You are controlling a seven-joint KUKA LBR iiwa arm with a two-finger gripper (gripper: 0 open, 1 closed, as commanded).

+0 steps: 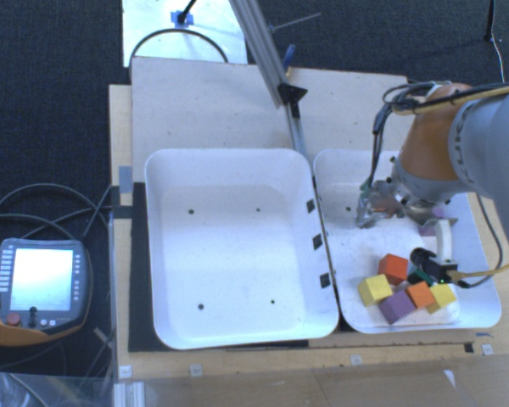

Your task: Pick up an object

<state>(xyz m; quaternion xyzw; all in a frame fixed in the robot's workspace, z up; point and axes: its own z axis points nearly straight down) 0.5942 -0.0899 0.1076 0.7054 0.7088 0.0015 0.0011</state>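
Blocks clustered, arm above right bin

A pale wooden bench bears two shallow white bins, the left bin touching the right bin.

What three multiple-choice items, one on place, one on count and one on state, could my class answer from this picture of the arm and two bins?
1. Where do the coloured blocks lie?
A. Left bin
B. Right bin, near corner
C. On the pendant

2. How many yellow blocks show?
A. None
B. Two
C. Five

3. How does the purple block stand?
A. Lying in the bin
B. Lifted in the air
C. On the bench outside

Answers:
1 B: the blocks cluster in the right bin, not the left bin.
2 B: one yellow block and another yellow block.
3 A: the purple block rests on the bin floor, apart from the gripper.
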